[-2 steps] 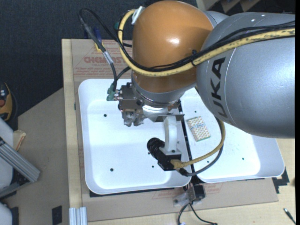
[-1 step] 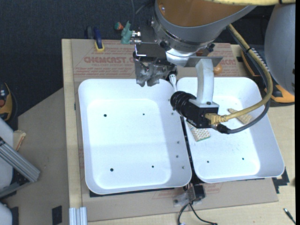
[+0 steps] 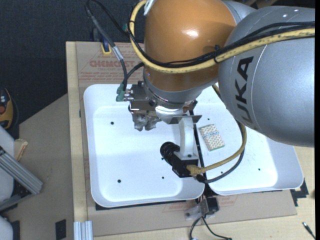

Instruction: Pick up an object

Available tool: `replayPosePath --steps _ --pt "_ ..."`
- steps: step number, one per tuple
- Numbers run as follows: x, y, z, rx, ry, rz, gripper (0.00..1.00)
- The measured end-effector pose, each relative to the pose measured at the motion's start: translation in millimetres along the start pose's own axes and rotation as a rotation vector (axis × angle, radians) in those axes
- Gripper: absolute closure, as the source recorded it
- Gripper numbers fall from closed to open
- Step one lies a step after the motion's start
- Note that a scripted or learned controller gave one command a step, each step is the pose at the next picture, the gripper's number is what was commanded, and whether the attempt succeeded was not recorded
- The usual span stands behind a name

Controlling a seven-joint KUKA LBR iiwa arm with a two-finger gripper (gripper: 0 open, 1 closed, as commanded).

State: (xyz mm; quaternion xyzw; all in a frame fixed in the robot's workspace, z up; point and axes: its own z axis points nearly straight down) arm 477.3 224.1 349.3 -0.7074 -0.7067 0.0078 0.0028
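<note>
We are counting two white bins (image 3: 125,184), one patterned packet (image 3: 211,136) in the right bin. Arm is hanging over the left bin; gripper (image 3: 145,121) state we cannot tell.

The arm (image 3: 270,79) is grey with a glossy orange dome (image 3: 185,29) at upper centre, wrapped by a yellow cable (image 3: 170,66). Both bins (image 3: 115,149) are plain white on a tan board (image 3: 75,84) with reddish lettering. A small white packet (image 3: 211,136), right of centre, carries a fine dotted pattern.
</note>
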Motion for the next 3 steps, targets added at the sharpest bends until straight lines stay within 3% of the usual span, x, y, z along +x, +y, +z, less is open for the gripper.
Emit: replayPosePath --steps 1,2,3 --pt "-52 1 -133 -0.031 0.012 0.004 1.0" --pt "-31 1 -17 -0.002 0.002 -0.002 1.0" --pt "1 1 -122 -0.027 0.013 -0.005 1.0"
